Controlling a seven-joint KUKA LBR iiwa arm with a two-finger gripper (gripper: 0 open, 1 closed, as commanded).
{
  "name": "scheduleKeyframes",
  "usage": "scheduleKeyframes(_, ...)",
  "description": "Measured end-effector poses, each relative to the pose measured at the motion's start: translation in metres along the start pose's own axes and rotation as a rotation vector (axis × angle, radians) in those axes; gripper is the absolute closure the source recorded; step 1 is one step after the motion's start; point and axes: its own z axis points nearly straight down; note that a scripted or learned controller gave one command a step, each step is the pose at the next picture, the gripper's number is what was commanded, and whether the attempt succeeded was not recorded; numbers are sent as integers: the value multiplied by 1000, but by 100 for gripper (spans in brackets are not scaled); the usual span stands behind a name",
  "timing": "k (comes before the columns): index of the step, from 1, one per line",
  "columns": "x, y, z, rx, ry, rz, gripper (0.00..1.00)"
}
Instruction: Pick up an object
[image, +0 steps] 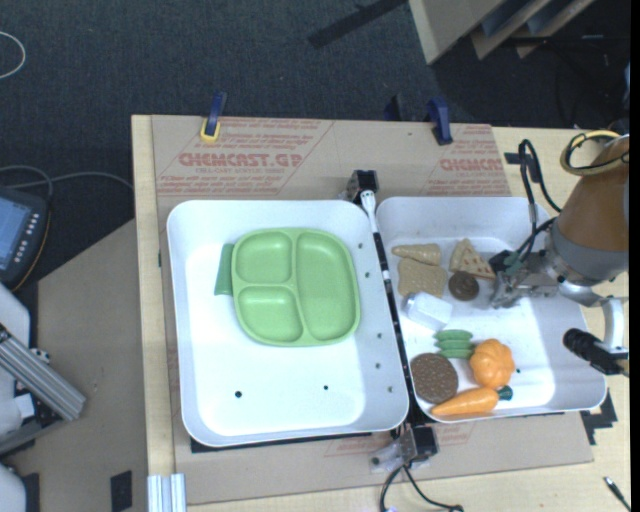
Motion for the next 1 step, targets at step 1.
scheduleKeyframes(1, 0, -3, -43, -3, -2, 0, 100)
